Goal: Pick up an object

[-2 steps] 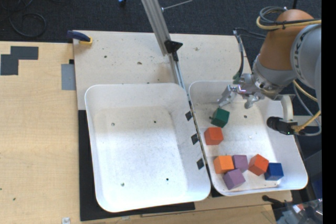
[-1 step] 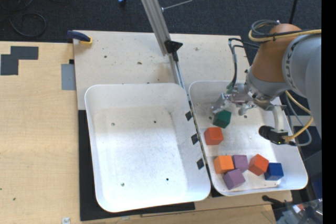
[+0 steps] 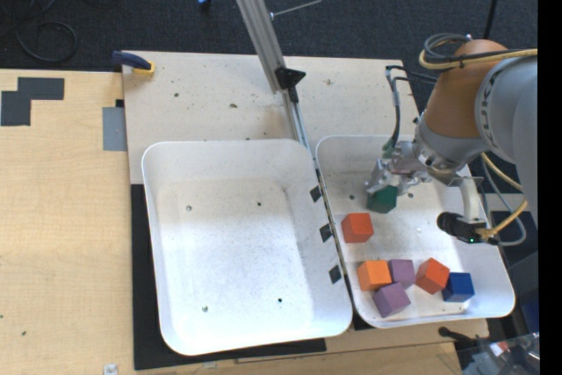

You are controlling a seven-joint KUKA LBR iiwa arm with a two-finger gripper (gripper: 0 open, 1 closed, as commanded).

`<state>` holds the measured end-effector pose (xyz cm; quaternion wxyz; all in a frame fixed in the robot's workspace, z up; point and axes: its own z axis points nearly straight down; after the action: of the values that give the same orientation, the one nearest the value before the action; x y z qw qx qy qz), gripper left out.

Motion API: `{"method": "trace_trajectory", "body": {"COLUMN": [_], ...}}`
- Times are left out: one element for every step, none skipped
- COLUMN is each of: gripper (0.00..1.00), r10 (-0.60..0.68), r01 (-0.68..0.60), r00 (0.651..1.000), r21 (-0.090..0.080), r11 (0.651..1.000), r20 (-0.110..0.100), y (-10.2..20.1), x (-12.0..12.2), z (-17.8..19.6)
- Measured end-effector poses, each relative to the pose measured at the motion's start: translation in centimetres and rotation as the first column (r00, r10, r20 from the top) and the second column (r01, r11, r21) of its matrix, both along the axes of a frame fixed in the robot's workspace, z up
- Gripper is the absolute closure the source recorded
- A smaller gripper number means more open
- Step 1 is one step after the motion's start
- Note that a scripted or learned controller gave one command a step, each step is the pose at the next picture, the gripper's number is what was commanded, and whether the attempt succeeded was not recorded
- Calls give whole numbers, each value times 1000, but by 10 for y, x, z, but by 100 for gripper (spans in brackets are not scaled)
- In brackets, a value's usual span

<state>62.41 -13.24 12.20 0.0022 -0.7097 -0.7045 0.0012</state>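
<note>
My gripper [image 3: 385, 187] hangs over the back half of the right bin [image 3: 420, 228], reaching in from the right. A dark green block [image 3: 383, 201] sits between its fingertips, and the fingers are shut on it. In front of it a red-orange cube [image 3: 356, 227] lies on the bin floor. Along the bin's front lie an orange cube [image 3: 374, 274], two purple cubes [image 3: 402, 270] [image 3: 391, 299], another red-orange cube [image 3: 431, 275] and a blue cube [image 3: 458, 285].
The left bin [image 3: 228, 241] lies beside the right one, joined to it by black clips [image 3: 324, 232]. A slanted aluminium bar [image 3: 259, 22] rises from behind the bins' shared wall. A blue-and-yellow clamp [image 3: 133, 61] sits at the bench's back left corner.
</note>
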Motion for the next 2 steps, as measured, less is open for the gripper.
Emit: {"method": "trace_trajectory", "body": {"gripper": [100,100], "r10": [3,6], "r01": [-3,-6], "r00": [1000,1000], "r21": [-2,-2], "r11": [1000,1000], "r20": [6,8], "y": [-7,-9], "x": [0,-4], "z": [45,107]}}
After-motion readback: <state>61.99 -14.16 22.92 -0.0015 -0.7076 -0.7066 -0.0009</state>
